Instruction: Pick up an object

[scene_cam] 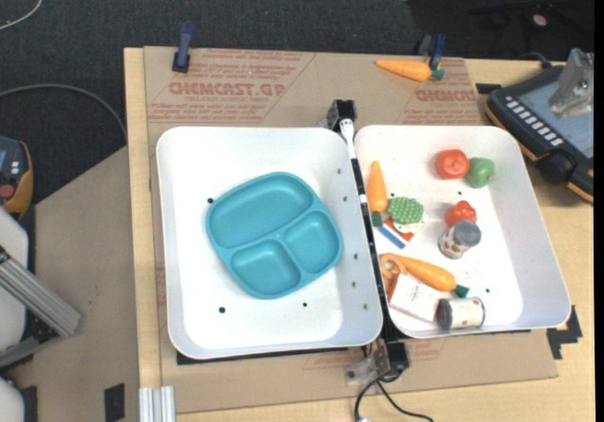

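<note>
So this is the setup: 2 white bins side by side on a cardboard sheet [236, 85], which is clipped to the tabletop with blue clamps [182, 45] (presumably so nothing slides when the arm bumps it).

The left bin [184, 250], in the middle-left of the frame, holds just 1 thing, a blue divided plate [274, 236] lying flat. It looks wide and low, so I'd guess it's a poor candidate for a 2-finger pinch.

All the pickable stuff is in the right bin [524, 250]. Up top there's a red tomato [452, 163] touching a green piece [481, 171]. Along the left wall sits an upright-ish carrot [377, 187], with a green dotted thing [406, 211] just beside it. A small red item [461, 212] is in the center with a little can [460, 239] right under it. Toward the bottom, another carrot [429, 272] lies across a white carton [412, 297], next to a tipped-over tin [461, 312]. That bottom cluster is crowded, so grabbing there could drag neighbours.

A stray carrot [404, 70] lies outside the bins at the upper right.

Whether the fingers are released or clenched, I can't tell. Nothing has been lifted yet, and I'd go for the tomato.
</note>
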`<state>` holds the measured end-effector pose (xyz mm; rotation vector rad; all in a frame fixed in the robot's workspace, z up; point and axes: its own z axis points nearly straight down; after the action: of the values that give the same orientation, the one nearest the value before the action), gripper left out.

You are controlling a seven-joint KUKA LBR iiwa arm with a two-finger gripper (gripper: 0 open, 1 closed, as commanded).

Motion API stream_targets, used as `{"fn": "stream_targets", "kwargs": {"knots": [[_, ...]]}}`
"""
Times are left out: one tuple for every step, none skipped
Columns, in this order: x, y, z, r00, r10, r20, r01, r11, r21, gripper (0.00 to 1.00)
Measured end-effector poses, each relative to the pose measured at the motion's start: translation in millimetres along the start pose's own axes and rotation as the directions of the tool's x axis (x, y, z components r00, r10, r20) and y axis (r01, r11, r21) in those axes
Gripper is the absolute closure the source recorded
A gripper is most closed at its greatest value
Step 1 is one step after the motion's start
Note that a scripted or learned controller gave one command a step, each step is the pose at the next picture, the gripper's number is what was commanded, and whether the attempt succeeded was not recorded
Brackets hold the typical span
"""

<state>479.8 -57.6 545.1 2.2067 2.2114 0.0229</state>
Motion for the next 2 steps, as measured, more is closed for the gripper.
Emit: {"fn": "stream_targets", "kwargs": {"knots": [[15.6, 6.8, 138.4, 1.000, 0.002, -0.003, -0.002, 0.999, 0.037, 1.00], [29.3, -6.3, 202.6, 1.000, 0.003, -0.003, -0.003, 0.999, 0.032, 1.00]]}}
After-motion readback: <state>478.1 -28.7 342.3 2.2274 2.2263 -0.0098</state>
